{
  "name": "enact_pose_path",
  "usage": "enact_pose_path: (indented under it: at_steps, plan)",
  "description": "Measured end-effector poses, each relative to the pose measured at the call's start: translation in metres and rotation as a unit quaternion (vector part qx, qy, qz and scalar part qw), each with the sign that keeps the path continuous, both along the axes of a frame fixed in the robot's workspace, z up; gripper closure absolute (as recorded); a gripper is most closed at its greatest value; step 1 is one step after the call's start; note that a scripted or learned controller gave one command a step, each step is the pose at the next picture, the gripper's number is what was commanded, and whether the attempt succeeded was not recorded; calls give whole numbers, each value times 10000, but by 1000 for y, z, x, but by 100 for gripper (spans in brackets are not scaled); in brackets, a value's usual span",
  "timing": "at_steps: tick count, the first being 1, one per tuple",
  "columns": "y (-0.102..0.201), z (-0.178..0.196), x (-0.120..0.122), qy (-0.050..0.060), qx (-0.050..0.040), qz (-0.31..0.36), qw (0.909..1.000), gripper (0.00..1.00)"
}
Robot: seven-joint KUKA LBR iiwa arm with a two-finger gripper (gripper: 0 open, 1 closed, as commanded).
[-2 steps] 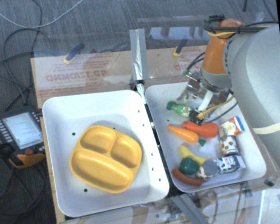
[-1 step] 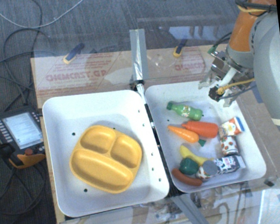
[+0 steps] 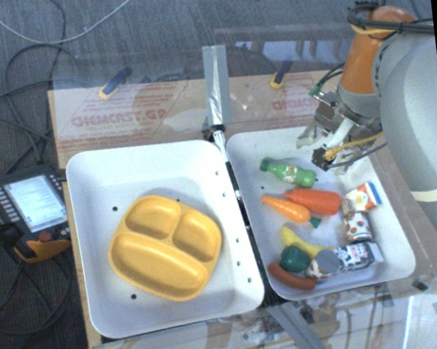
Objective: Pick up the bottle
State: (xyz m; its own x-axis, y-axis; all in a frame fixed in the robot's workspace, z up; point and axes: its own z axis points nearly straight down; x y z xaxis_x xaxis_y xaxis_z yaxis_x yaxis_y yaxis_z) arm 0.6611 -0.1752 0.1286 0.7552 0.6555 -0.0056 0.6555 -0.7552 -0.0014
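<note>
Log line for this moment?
stage: pre-grasp | gripper: above right bin, far corner | bottle: lying in right bin, not held | left bin: yellow tray

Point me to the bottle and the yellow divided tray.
bottle (image 3: pixel 288 171): camera view, on the middle of its green body.
yellow divided tray (image 3: pixel 168 243): camera view, near its middle, where the compartments meet.

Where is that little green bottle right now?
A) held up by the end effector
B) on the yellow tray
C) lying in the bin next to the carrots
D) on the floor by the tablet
C: the green bottle lies in the bin, just beside the carrots.
</note>
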Motion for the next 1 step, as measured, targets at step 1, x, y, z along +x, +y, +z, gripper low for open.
enact_pose_path:
  at_steps: [1]
  plan:
    - [10, -34, -4, 81, -2, -137, 9999, 0]
